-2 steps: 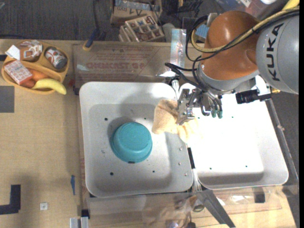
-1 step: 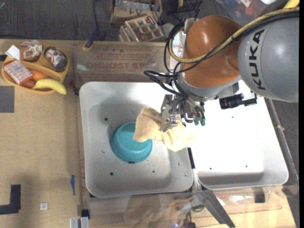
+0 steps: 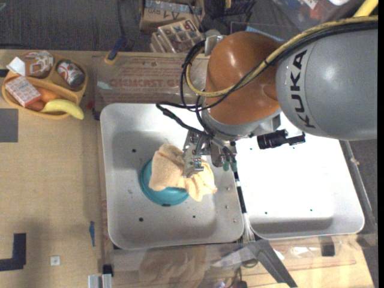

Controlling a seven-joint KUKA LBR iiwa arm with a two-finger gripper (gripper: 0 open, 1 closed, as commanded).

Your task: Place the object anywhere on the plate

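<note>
Yellow cloth (image 3: 180, 173) lies rumpled over the teal plate (image 3: 161, 194) in the left bin (image 3: 120, 161), covering most of it, with one end spilling past the plate's right rim. The gripper (image 3: 193, 161) stands right over that cloth, near its upper right part; from here it looks to touch the fabric, though whether it is pinching it I cannot tell.

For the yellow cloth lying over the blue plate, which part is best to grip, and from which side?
Probably the raised fold of the yellow cloth, taken from straight above: it lies crumpled and mostly flat over the blue plate, so only bunched ridges offer a pinch.
</note>
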